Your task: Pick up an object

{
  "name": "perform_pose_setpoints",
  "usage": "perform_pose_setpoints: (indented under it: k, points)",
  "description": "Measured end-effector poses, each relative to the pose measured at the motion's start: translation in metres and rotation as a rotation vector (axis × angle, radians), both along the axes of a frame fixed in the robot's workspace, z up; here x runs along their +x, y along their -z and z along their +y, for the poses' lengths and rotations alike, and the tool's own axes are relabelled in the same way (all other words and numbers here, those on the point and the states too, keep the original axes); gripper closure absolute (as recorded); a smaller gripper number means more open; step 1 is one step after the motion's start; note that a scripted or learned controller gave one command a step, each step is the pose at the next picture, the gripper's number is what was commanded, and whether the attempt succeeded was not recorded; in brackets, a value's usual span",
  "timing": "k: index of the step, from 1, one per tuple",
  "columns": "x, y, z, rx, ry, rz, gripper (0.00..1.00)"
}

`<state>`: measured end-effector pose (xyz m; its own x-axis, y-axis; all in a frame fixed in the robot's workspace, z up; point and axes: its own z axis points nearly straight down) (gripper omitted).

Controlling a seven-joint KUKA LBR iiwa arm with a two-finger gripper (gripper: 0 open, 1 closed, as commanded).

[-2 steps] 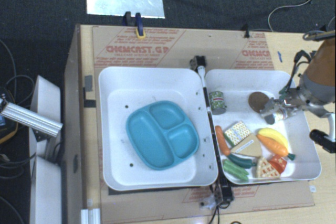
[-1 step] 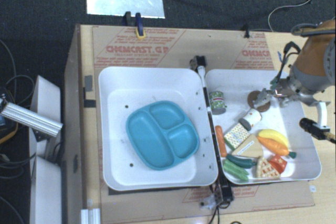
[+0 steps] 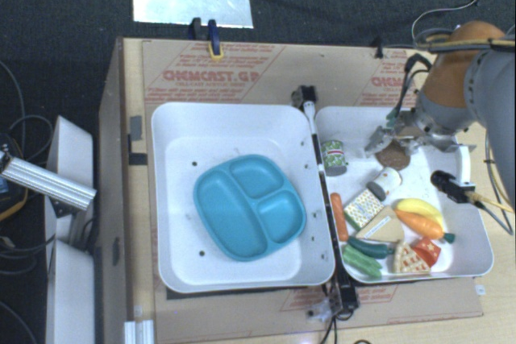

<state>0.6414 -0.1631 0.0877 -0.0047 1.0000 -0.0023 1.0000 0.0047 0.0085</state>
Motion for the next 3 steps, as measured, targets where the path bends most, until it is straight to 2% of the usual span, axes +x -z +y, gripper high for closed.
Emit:
perform_pose_setpoints:
  k: [1, 2, 3]
  points:
    - [-0.02, 0.0, -0.007, -0.001, 0.002, -0.001, 0.0]
    - [0.021, 0.002, -0.044, 0.0, 0.001, 0.004, 0.0]
    - [0.021, 0.002, -0.043, 0.0, 0.0, 0.005, 0.0]
